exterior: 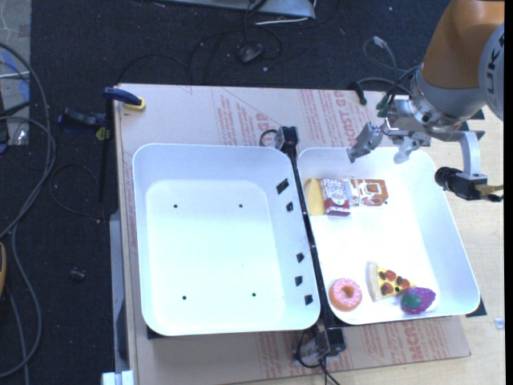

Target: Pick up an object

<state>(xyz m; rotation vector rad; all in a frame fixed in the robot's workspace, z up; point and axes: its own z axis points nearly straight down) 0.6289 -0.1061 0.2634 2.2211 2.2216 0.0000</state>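
Your gripper spread open, grasping nothing, above right bin's far edge; packet just below it, donut near front

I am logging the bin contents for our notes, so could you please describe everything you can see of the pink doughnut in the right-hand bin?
The pink doughnut is a small ring with a clear centre hole, topped with pink icing over a paler tan edge; it looks like a toy. It lies flat on the floor of the right bin, in the near corner beside the divider between the bins. The pizza slice lies just to its right, close by; whether they touch is unclear. Nothing holds it.
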